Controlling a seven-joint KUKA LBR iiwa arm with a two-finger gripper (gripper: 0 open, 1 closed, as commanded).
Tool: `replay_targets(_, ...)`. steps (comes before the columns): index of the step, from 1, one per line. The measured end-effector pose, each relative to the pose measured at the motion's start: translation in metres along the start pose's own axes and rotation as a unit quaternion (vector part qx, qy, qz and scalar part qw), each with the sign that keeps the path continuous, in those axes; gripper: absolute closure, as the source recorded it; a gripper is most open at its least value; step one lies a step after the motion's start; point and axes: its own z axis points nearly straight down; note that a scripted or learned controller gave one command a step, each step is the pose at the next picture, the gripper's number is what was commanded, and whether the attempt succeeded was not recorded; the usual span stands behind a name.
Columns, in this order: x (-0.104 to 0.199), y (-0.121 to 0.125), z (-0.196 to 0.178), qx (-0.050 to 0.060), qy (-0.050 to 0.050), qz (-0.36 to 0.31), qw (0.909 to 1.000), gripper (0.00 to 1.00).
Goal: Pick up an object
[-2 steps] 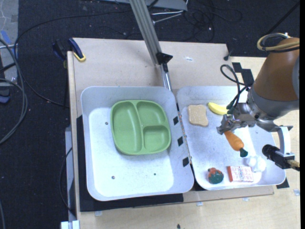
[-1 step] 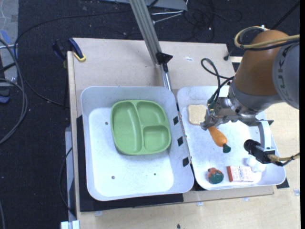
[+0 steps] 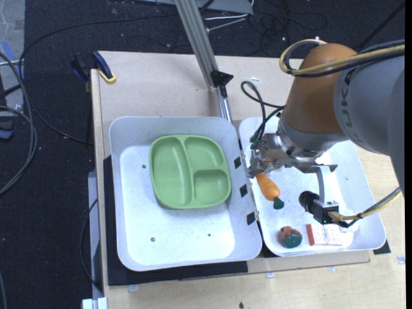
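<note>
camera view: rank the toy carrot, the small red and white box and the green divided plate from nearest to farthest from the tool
1. Toy carrot, right bin, just under the tool.
2. Green divided plate, left bin, to the tool's left.
3. Small red and white box, right bin's near corner.

We're in a robotics lab: a grey-and-orange arm [image 3: 335, 102] reaching in from three o'clock over a plywood worktop [image 3: 148, 85], black cables [image 3: 38, 50] trailing across dark carpet at nine o'clock, metal framing [image 3: 193, 24] up at twelve.
</note>
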Motion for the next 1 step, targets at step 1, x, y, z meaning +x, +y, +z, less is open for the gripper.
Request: replay_targets(1,0.0619,-0.0031,-0.0005,-0.001,0.0,0.0,1.0,1.0)
